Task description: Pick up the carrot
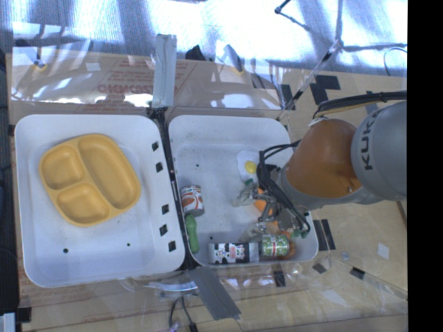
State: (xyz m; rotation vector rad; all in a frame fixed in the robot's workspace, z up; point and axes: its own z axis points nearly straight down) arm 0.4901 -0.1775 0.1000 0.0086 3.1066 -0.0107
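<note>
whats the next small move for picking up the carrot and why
Probably a short, slow descent straight onto the carrot. The pincer sits right over that orange piece in the right bin, with a green can close below it in the view. I cannot tell how the pincer stands, so any closing should wait until that shows.

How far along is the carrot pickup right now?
Done: the arm has reached into the right bin, and the pincer sits low over the carrot, an orange bit beside it. In hand: the grab itself; I can't tell whether the carrot is between the fingers. Left: a confirmed grip and the lift, since the carrot looks down on the bin floor among the cans.
</note>
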